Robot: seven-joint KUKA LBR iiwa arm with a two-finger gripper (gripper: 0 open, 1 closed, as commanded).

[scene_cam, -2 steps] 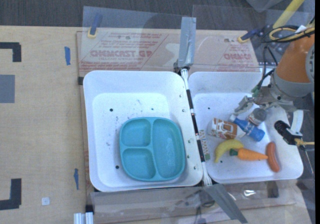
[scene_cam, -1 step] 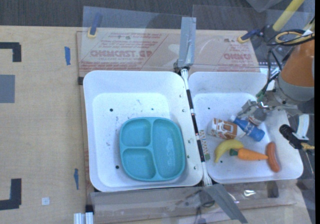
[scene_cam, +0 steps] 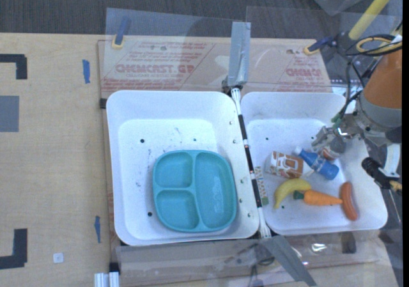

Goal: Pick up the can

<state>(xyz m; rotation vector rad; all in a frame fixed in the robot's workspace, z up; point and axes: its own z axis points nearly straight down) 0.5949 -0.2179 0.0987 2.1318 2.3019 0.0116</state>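
Where the right bin (scene_cam: 377,218) comes nearest the camera, a banana (scene_cam: 291,191), a carrot (scene_cam: 317,198) and a sausage (scene_cam: 349,201) lie in a row just nearer than the can (scene_cam: 285,164). The banana's upper end almost touches the can. The can lies on its side on the bin floor, towards the wall shared with the left bin (scene_cam: 128,151). In that bin a teal divided plate (scene_cam: 193,191) sits well to the left of the can.

Just right of the can lies a blue bottle (scene_cam: 319,164), close enough that I cannot say whether they touch. Beyond and to the right of the can, above the bottle, the arm (scene_cam: 388,81) reaches in. Its jaws hang in a tangle of grey metal and cable, and I cannot tell whether they are wide or narrow.

The can is probably light, stiff and smooth. Being round, it may roll if nudged, so a grip across the middle of its body seems safest, though neighbours crowd two sides. Its label is too small to read, and its ends are hard to make out.
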